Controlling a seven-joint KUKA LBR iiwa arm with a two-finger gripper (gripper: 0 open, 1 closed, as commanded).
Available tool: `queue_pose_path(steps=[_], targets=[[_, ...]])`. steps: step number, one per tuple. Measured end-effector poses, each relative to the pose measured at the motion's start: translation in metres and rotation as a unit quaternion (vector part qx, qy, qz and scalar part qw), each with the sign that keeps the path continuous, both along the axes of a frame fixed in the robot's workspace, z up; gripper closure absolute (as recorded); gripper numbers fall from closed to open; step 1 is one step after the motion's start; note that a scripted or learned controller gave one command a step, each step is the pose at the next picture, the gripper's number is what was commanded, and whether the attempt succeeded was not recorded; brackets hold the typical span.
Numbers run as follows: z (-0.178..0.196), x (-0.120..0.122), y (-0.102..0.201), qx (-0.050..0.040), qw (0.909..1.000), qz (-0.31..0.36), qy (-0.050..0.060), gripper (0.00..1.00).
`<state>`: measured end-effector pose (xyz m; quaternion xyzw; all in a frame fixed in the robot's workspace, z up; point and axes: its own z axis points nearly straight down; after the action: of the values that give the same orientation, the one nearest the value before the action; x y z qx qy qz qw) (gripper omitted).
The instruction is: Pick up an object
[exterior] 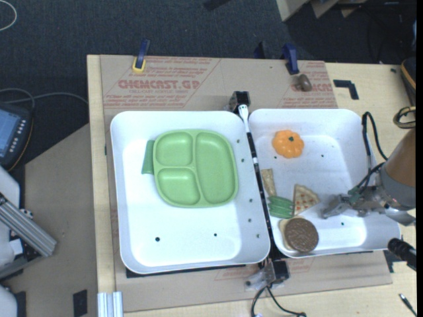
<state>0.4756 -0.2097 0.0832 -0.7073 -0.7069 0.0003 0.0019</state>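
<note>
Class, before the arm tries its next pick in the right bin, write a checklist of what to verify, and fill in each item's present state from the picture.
1. Gripper is over the right bin: ok.
2. Gripper already holds something: cannot tell.
3. Orange pumpkin lies apart from other things, free to grasp: ok.
4. Brown round disc is apart from its neighbours: not ok, it crowds the green piece and cracker wedge.
5. Green divided plate sits in the left bin, away from the arm's path: ok.
</note>
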Motion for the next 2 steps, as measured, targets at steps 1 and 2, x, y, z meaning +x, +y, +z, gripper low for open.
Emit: queue_pose_path(steps=[1,2], targets=[[0.012,0.0,-0.001,-0.0012,1.0,-0.001,-0.002,1.0],[0.062,0.01,-0.006,-0.0026,1.0,0.001,-0.004,1.0]])
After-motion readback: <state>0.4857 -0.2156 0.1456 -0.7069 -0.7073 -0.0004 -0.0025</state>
